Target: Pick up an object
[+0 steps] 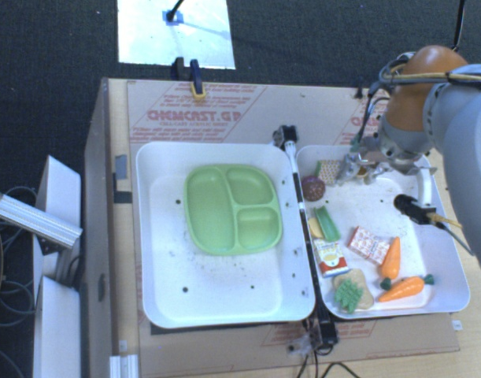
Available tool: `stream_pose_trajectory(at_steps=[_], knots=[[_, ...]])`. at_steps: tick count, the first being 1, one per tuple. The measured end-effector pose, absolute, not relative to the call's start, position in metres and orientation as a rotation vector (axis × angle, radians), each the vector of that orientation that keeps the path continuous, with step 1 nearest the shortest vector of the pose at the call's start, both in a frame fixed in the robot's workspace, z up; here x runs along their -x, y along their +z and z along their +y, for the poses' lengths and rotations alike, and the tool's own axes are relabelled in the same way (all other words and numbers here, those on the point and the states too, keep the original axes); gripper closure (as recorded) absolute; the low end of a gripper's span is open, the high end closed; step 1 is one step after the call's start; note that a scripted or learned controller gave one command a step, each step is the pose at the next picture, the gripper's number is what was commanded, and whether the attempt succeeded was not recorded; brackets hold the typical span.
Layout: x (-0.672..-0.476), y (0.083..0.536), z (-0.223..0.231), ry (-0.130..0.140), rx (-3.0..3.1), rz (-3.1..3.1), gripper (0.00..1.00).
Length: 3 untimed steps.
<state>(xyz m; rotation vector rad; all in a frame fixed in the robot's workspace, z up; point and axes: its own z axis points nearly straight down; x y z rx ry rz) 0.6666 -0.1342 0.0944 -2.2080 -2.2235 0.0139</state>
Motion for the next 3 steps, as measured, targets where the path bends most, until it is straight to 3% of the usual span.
stream_pose_trajectory(at_steps=[1,2,3], knots=[[-0.606,0.197,-0.074,-0.008,2.218,-2.232,1.00],[-0.601,0.236,-0.003,-0.005,2.216,-2.229,1.00],[-0.531,0.238,0.038,-0.002,2.217,-2.227,1.00]])
